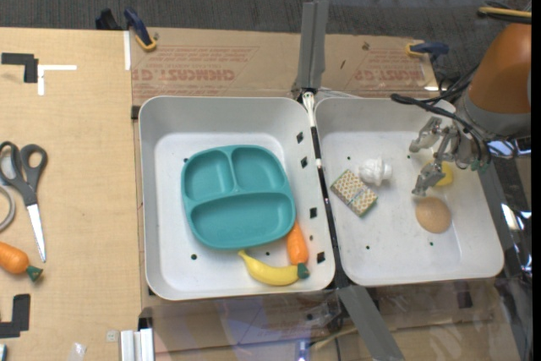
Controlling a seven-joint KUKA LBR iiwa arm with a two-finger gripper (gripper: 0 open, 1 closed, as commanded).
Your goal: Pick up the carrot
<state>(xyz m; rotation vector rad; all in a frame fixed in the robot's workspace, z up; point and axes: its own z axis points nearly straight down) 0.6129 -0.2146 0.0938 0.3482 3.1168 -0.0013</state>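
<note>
Carrot [297,245]: in the left bin [156,207], near-right corner, just beside the teal plate [238,197] and touching the banana [270,270] at its green end.
Second carrot [15,259]: on the bench [68,165], well left of the bins, near the scissors [27,182].
Claw [433,161]: over the right bin [406,266], fingers apart, clamped on nothing, a small yellow thing [445,176] just behind them.
Right bin contents: brown egg [433,215] below the claw, white crumpled thing [374,172], patterned box [354,193].
Arm [503,80]: reaching in from the right.
</note>
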